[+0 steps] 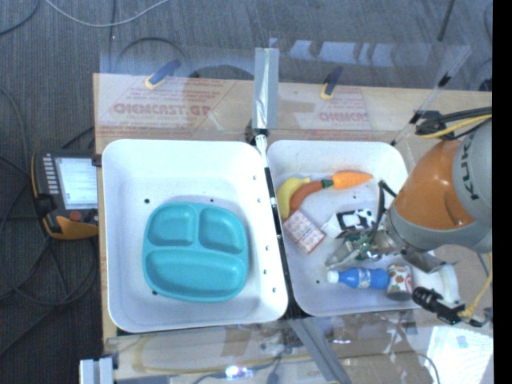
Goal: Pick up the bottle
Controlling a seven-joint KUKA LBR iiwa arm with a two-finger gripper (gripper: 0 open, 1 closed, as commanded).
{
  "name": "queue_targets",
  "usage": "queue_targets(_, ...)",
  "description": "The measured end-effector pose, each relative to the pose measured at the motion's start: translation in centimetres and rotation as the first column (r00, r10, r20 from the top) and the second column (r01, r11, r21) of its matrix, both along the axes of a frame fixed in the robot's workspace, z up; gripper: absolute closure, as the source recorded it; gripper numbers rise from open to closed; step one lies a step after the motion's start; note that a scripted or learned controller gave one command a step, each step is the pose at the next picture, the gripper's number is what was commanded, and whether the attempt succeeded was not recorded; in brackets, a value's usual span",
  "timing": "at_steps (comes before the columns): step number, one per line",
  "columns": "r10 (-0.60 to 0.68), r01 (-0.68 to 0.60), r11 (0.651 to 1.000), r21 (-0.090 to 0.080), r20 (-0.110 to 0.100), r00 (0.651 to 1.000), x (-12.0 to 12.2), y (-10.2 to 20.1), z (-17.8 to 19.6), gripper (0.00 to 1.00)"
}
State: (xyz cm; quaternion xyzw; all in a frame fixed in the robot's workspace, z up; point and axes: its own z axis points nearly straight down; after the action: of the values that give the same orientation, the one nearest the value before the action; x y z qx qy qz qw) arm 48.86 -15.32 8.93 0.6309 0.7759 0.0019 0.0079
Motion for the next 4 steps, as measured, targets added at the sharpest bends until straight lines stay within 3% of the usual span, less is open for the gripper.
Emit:
queue_targets(1,0.001,-0.001,1.0,0.003,-0.001,1.0,0.1,0.1,0.9,1.0)
queue_targets(2,0.191,-0.191,0.982,-0.007,0.004,0.982,3.3,3.9,0.4,1.0)
queue_targets(3,0.194,-0.194,0.981,0.0,-0.004,0.981,3.1,4.2,0.0,0.0)
queue_targets(4,0.24,-0.24,0.971,0.005,-0.017,0.971,-0.4,-1.2,12.4,0.0)
